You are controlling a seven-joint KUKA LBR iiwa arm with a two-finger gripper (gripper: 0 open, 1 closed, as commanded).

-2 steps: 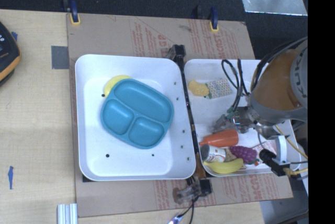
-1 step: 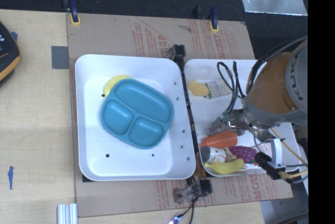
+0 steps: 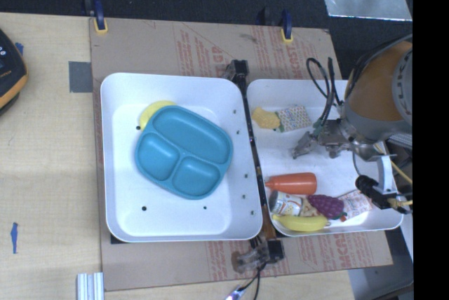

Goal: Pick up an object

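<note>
Camera view, looking down on the worktop (image 3: 49, 172) at a slant. We see the arm (image 3: 379, 92) reach in from the right over the right bin (image 3: 280, 88); its jaws (image 3: 309, 146) hang low above a bare patch of bin floor, and we cannot tell how wide they stand, since the grey fingers blur into one dark shape; nothing shows between them.

The nearest candidates lie on either side of the jaws: the orange carrot (image 3: 291, 183) just below them in the view, its long axis running left to right across the bin; the speckled packet (image 3: 293, 116) just above and slightly left, beside a yellow lump (image 3: 266, 118). Along the near wall lie a banana (image 3: 302, 223), purple grapes (image 3: 326, 206) and a small can (image 3: 286, 205), all farther off. We judge the carrot or the packet the likeliest target; either calls for a short sideways shift before descent.

The left bin (image 3: 119, 207) holds a blue tray (image 3: 184, 151), over a yellow item (image 3: 156, 109).

Writing: faint red print repeats across the cardboard (image 3: 175, 39), too small to read; the can's label is likewise illegible.
</note>
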